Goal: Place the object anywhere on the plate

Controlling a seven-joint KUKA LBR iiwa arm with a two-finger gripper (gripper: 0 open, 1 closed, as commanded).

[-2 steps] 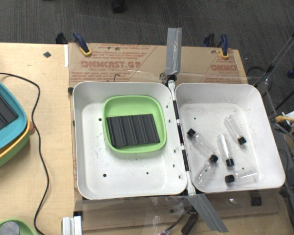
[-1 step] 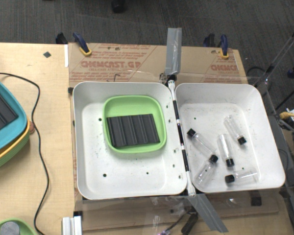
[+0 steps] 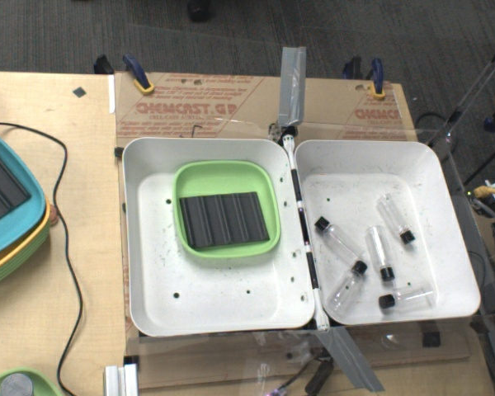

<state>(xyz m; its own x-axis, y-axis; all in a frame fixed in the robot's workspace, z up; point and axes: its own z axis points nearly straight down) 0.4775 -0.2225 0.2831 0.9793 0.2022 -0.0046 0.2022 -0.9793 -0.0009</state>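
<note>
A green square plate (image 3: 268, 190) sits in the left white bin (image 3: 148, 287), toward its back. A dark ribbed rectangular pad (image 3: 223, 219) lies flat on the plate. The right white bin (image 3: 445, 221) holds several clear plastic tubes with black caps: one (image 3: 338, 239) near the bin's left side, one (image 3: 378, 252) in the middle, one (image 3: 393, 218) toward the right, one (image 3: 407, 296) along the front edge, and one (image 3: 344, 288) at the front left.
A cardboard sheet (image 3: 231, 97) with blue clamps lies behind the bins. Stacked teal and yellow containers (image 3: 12, 213) stand at the left edge on the wooden bench (image 3: 49, 304), with a black cable (image 3: 70, 246) running beside them.
</note>
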